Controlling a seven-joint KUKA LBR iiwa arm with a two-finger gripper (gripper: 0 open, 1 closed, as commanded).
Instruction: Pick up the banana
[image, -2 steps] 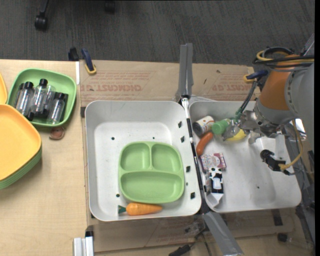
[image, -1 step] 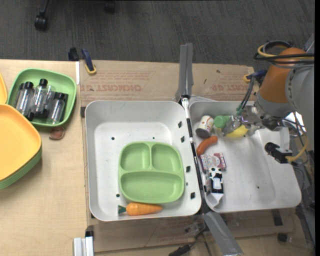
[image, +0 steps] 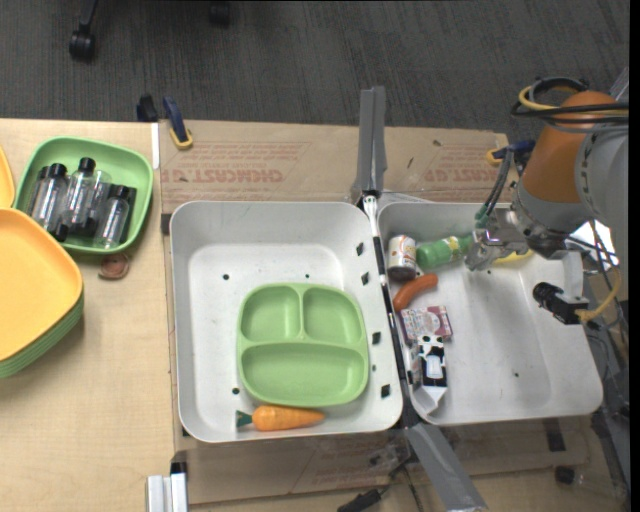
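Observation:
A sliver of yellow banana (image: 517, 256) shows at the back of the right bin (image: 520, 385), mostly hidden under the arm's wrist. My gripper (image: 479, 252) is low in that bin's back part, just left of the yellow sliver. It sits right beside the cap end of a green bottle (image: 438, 250). The grey arm with its orange band (image: 560, 165) reaches in from the right above it.
The right bin also holds a small can (image: 401, 256), an orange sausage-shaped thing (image: 415, 290), a pink packet (image: 426, 323) and a black-and-white item (image: 432, 362). In the left bin lie a green divided plate (image: 302, 345) and a carrot (image: 287, 418). Beyond it stand a bottle tray (image: 85, 195) and orange plates (image: 35, 290).

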